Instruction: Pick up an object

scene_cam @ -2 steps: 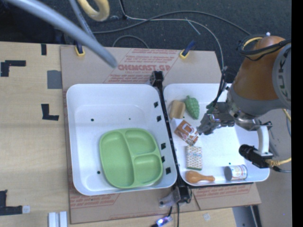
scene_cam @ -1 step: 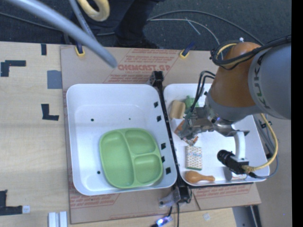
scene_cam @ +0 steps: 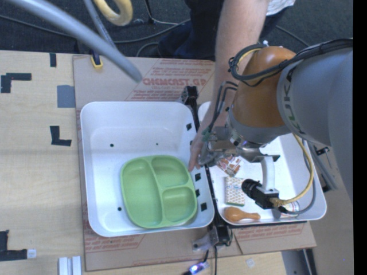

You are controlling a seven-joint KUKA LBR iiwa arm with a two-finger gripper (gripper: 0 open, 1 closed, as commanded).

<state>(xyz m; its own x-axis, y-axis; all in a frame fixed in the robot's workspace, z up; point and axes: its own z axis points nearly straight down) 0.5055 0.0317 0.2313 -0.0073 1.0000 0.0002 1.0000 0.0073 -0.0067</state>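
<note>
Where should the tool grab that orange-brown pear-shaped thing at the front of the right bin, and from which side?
Probably from straight above, closing across the wide rounded end of the orange-brown thing. It lies flat, lengthwise along the right bin's near wall, so a sideways approach looks cramped; the thin end gives less to hold.

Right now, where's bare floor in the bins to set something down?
Left bin: the back half, between far wall and green plate, plus a strip along its left wall. Right bin is crowded: gripper, a person's hand at the divider, red packet, patterned packet, tan toy.
</note>
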